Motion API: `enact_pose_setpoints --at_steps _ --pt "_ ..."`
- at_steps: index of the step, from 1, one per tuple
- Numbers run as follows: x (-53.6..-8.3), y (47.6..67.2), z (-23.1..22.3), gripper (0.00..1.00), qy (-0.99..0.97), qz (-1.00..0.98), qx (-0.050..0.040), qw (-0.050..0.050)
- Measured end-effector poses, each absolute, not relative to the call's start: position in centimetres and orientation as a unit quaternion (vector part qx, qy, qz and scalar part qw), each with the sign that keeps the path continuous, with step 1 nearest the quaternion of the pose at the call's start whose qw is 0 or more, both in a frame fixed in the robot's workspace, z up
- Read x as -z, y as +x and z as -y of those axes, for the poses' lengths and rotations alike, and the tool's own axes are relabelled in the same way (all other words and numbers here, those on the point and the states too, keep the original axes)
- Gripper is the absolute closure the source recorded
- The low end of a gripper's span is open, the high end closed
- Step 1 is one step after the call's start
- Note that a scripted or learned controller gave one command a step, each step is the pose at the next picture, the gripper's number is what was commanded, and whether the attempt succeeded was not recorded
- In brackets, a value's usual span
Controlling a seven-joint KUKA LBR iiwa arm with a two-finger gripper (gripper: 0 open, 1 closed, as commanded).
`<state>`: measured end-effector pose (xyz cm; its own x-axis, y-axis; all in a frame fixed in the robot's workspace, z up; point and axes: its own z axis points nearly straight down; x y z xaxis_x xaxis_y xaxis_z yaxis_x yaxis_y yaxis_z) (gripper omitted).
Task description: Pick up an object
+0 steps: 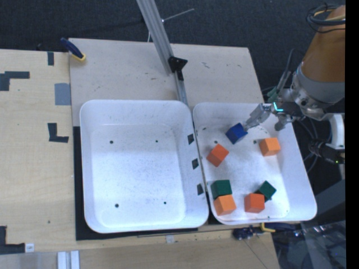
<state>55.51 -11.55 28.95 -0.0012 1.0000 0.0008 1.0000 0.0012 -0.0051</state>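
Gripper (268, 117) at the right bin's (291, 198) upper edge, grip impossible to judge, blue cube (236, 133) just beside one finger, orange and green cubes scattered lower right, left bin (95, 150) alongside

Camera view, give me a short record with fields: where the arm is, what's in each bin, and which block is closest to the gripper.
arm: reaching in from the right, gripper over the right bin
nearest block: blue block, just beside the gripper; a grasp cannot be confirmed
right bin contents: blue block, four orange blocks, two green blocks
left bin: bare white floor with dark specks
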Motion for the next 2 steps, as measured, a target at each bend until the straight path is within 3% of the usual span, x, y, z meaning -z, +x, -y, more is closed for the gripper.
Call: enact_pose_setpoints --at_steps 1,2 --pt "-29.2 55.6 11.6 0.00 -0.706 0.708 -0.0004 0.000" --pt "-22.9 55.0 11.3 0.00 -0.707 0.708 -0.0027 0.003"
